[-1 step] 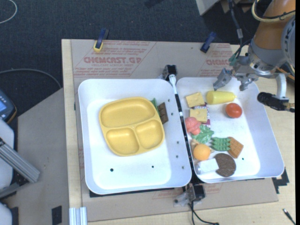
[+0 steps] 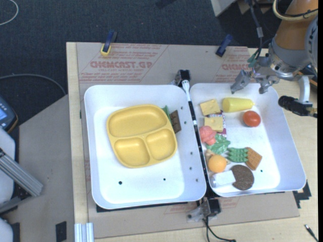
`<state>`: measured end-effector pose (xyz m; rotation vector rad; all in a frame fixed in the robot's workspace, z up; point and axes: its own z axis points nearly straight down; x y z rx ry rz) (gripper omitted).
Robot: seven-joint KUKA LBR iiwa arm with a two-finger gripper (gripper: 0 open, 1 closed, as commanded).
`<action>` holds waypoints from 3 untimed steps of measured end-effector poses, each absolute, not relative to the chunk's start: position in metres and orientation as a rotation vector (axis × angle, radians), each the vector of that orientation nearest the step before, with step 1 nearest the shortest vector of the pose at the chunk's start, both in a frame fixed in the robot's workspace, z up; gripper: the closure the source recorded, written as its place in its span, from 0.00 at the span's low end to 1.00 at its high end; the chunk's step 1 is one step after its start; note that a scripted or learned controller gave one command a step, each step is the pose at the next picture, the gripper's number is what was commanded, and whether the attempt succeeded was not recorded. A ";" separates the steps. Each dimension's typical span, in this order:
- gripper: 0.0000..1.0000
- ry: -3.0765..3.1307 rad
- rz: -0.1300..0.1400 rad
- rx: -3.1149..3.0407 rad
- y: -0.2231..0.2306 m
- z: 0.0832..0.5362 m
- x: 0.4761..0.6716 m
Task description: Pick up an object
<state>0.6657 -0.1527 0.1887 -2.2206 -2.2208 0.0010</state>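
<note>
Two Bins, and a Pincer Waiting Above the Toy Food

Two shallow white bins stood side by side on the bench. The left bin held a yellow divided tray, with a small brown piece at its right edge. The right bin held a crowd of toy food, and any piece of it could serve the task: a yellow cylinder, a red tomato, two cheese-like squares, a pink piece, a green piece, an orange ball and a dark round cookie.

The pincer hung over the far edge of the right bin, with its two fingers spread apart and nothing between them. It was near the yellow cylinder but apart from it. I judged that it stood so because the descent was not yet begun; the spread fingers were prepared for a thing. The cylinder and the tomato lay a little free of the others, so they seemed the easier choices, while the middle pieces touched one another.
</note>
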 end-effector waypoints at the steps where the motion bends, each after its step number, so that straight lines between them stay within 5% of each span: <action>1: 0.00 -2.217 0.006 -2.217 -0.151 0.132 0.655; 2: 0.00 -2.210 0.017 -2.217 -0.153 0.083 0.653; 3: 1.00 -2.198 0.029 -2.205 -0.151 0.091 0.648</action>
